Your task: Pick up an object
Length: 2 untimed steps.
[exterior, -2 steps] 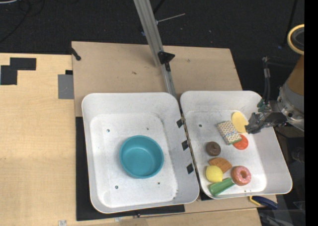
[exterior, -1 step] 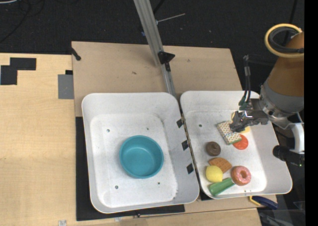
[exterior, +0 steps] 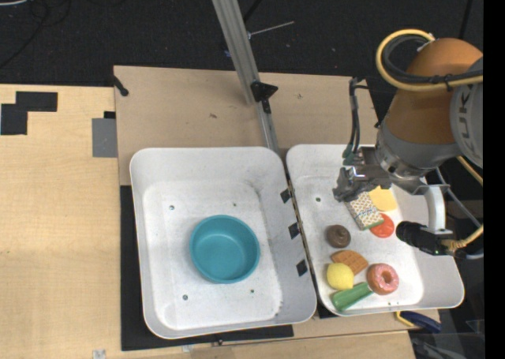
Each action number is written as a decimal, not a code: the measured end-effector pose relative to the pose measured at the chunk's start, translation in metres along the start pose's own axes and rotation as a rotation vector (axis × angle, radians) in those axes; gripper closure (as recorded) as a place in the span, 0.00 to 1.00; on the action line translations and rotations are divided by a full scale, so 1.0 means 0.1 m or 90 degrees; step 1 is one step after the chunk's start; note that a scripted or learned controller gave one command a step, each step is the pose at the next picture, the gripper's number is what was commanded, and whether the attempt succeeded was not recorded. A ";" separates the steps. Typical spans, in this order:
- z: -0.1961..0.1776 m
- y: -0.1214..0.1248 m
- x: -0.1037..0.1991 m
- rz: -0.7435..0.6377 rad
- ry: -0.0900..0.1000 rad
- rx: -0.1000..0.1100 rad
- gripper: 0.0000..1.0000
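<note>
Counted two white bins side by side, one teal bowl (exterior: 225, 248), and seven small pieces of toy food. Found the left bin (exterior: 158, 184) at centre frame holding just the bowl, low and left of middle in it. Found the right bin (exterior: 312, 164) holding all the food: a patterned block (exterior: 364, 210), a yellow wedge (exterior: 384, 198), a red disc (exterior: 383, 228), a brown round piece (exterior: 338, 236), a tan cracker (exterior: 349, 260), a yellow lemon-like ball (exterior: 340, 275), a pink doughnut (exterior: 383, 278) and a green stick (exterior: 351, 296) along the lower rim. Saw the gripper (exterior: 352, 182) low over the upper middle of the right bin, reaching in from the right of the frame. Placed the patterned block just below and to the right of the gripper, close beside it, contact not clear. Could not tell whether the fingers stood apart or together, nor see anything between them
</note>
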State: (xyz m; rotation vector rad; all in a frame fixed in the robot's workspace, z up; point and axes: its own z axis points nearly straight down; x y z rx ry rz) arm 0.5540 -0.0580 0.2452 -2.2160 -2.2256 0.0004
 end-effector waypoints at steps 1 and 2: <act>-0.03 0.14 0.52 0.001 0.000 0.000 1.00; 0.15 0.23 1.04 0.001 0.000 0.001 1.00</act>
